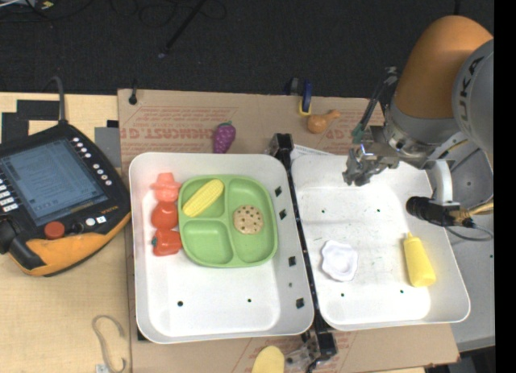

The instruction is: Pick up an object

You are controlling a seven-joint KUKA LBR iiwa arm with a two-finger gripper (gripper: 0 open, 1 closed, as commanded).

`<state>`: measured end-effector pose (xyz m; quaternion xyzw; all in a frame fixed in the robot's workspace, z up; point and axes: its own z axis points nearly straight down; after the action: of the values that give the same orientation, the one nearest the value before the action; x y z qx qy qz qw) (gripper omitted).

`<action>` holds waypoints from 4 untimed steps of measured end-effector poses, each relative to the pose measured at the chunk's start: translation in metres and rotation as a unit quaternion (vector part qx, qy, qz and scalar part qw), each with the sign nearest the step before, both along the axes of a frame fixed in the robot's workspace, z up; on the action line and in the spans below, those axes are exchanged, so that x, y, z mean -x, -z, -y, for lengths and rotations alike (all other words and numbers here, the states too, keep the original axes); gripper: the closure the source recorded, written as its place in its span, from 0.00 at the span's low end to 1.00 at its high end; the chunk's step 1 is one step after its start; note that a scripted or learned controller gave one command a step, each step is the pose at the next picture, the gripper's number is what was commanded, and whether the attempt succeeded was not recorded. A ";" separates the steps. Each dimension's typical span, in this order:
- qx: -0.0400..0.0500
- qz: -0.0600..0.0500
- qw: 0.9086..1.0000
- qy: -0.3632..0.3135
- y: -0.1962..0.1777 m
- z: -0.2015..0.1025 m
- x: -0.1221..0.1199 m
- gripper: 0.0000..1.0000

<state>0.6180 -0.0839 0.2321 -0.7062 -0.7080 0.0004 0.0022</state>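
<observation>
My gripper (355, 171) hangs over the back of the right bin (379, 315), with nothing visible between its fingers. In that bin lie a small white cup-like object (339, 260) near the left front and a yellow bottle (418, 260) on the right. The left bin (210, 319) holds a green divided plate (211, 244) carrying a yellow corn cob (201, 196) and a cookie (247, 219). A stack of red and pink toys (164, 214) sits left of the plate.
Behind the bins on the cardboard lie a purple grape bunch (224, 136) and a small orange pear-like toy (321, 121). A teach pendant (56, 194) rests at the left. A yellow object (268, 358) lies below the bins' front edge.
</observation>
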 end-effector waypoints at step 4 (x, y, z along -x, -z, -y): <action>0.001 -0.001 1.000 0.000 0.007 -0.183 0.082 1.00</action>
<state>0.5364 0.0989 0.2250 -0.7060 -0.7082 0.0016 0.0026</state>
